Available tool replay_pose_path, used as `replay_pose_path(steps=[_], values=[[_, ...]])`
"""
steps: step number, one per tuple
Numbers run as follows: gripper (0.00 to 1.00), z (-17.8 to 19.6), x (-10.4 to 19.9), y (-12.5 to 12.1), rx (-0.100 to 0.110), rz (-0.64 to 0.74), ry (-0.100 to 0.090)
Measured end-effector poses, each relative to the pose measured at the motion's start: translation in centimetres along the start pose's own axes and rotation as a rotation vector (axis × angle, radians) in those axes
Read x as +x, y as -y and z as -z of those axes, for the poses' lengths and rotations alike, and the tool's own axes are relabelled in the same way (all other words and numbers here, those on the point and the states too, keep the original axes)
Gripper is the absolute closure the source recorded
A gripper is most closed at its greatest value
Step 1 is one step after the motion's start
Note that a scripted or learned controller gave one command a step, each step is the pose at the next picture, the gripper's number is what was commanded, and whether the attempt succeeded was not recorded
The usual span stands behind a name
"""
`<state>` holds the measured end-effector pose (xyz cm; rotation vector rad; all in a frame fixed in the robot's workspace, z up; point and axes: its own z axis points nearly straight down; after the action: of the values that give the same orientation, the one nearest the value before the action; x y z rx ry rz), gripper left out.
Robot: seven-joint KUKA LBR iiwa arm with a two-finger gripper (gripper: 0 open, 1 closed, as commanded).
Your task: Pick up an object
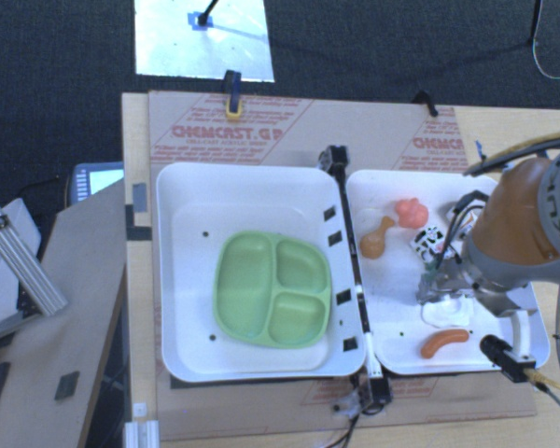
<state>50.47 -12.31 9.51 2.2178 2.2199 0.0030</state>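
Reaching step, low in the right bin (392,292). Grey arm (518,222) in from 3 o'clock, with the gripper (435,290) down near the bin floor, a bit toward 4 o'clock from the bin's middle. Open or closed? Cannot tell from up here. Nothing seen held in it.

Five small toys to pick from, all in the right bin:
- A white thing (445,313) just beside the gripper, at 5 o'clock from it. Maybe touching, hard to say.
- A black-and-white toy (429,243) near, at 12 o'clock from the gripper.
- An orange sausage (445,343) lying flat, at 6 o'clock, a little past the white thing.
- A pink toy (411,213) farther off at 11 o'clock.
- A tan drumstick (376,239) at 10 o'clock, close to the wall between the bins.

Over in the left bin (182,250), just a green plate (273,289), well apart from the arm.

Best guess: going for the white thing, the closest one. Not picked up yet.

Next: get right over one toy, push down around it, squeeze, then lift straight up. Looks tricky with the white thing, flat and pale on the white floor. Easy to close on nothing and come up with no toy.
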Motion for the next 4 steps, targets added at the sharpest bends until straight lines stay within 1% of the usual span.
replay_pose_path(steps=[2, 3, 4], values=[[1.0, 9.7, 0.5, -2.2, -0.003, 0.004, 0.0], [1.0, 16.0, 0.2, -1.9, -0.005, 0.004, 0.001], [1.0, 15.9, 0.2, -2.0, 0.001, 0.004, 0.0]])
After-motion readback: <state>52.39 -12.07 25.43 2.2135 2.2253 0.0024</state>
